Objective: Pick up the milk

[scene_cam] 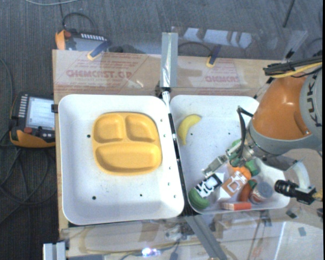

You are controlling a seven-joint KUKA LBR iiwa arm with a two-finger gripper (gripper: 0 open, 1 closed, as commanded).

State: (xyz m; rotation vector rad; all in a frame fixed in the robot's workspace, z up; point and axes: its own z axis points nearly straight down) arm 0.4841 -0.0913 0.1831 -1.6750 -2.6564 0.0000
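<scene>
Yellow plastic forms the sectioned tray [127, 143] seen in the left bin [70, 161]. The milk [210, 184], a light, crushable carton best gripped across its flat sides, is found low in the right bin [216, 112] among clutter. The claw [239, 155] is held above it; its state cannot be told.

Dark grey carpet floor [21, 42] surrounds the tabletop [124, 75], crossed by loose cables [2, 161]; a handheld pendant [32, 121] lies beside the tabletop's left edge.

Toys [239, 184] crowding milk [209, 185]; banana [187, 124] apart.

Grey arm [292, 140] with a broad orange band.
</scene>
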